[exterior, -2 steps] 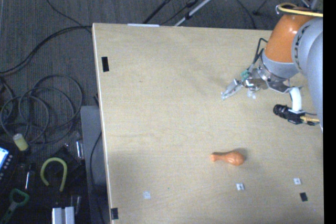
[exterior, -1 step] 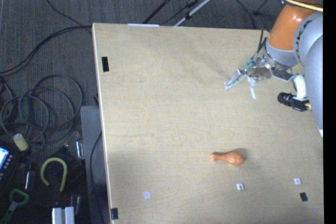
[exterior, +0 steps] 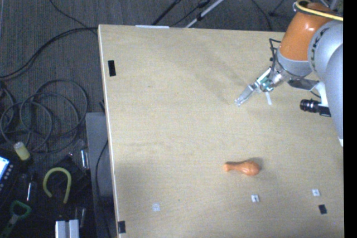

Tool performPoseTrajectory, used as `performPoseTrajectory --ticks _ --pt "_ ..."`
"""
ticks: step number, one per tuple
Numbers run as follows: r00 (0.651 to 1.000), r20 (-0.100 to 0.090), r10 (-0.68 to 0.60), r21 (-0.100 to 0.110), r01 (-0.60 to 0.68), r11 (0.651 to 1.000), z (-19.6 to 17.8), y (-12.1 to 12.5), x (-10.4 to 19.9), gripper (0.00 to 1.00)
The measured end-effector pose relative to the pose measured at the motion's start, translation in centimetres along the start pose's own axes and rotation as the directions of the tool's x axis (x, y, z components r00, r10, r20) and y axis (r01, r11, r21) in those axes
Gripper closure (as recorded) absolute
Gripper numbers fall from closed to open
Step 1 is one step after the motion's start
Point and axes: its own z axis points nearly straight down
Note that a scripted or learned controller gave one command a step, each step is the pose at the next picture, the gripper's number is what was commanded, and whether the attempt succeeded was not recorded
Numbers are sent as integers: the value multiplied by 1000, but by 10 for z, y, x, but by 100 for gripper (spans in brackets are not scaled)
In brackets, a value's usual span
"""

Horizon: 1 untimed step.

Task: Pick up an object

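Nothing picked up yet. Gripper [exterior: 251,93] hanging over bare bench [exterior: 167,120], well apart from the only loose object; whether the jaws stand apart or together cannot be told, too small and blurred. Orange gourd [exterior: 243,168] lying on its side, nearer the camera than the jaws, untouched. Reach, descent, grasp and lift all left. No readable writing or brand anywhere.

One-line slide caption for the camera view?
Gripper poised above the tan bench, apart from the orange pear-shaped object lying nearer the camera.
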Motion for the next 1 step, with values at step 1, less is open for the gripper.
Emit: performPoseTrajectory --ticks 1 --pt "1000 2 -1 -1 1 1000 -10 1 0 100"
